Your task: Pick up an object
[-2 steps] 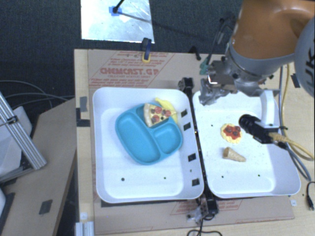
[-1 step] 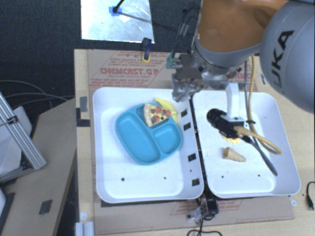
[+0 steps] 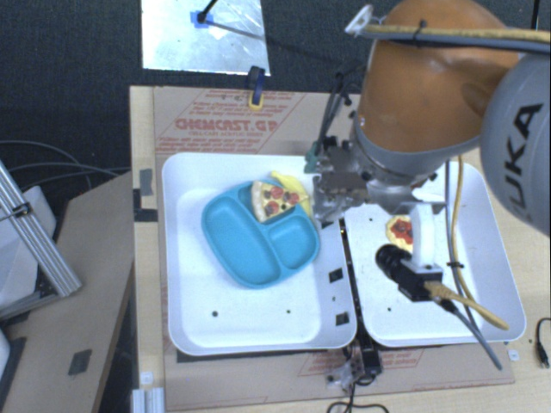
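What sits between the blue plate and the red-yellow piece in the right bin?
In the camera view, the bins' meeting rims run between them, with the gripper over that seam.

Left bin [image 3: 258, 321], near edge: open floor along the near edge, both near corners and the left edge.
Left bin, middle: a blue plate [image 3: 250, 243] fills it up to the right edge.
Left bin, far right corner: a pizza slice [image 3: 274, 200] lies on the plate, a yellow piece [image 3: 293, 183] touches it, and the tool [image 3: 331, 198] is just beside both.
Right bin [image 3: 486, 256]: the arm [image 3: 422, 93] overhangs its far left corner; a small round piece [image 3: 399, 228] lies there; the floor along the right edge is open.
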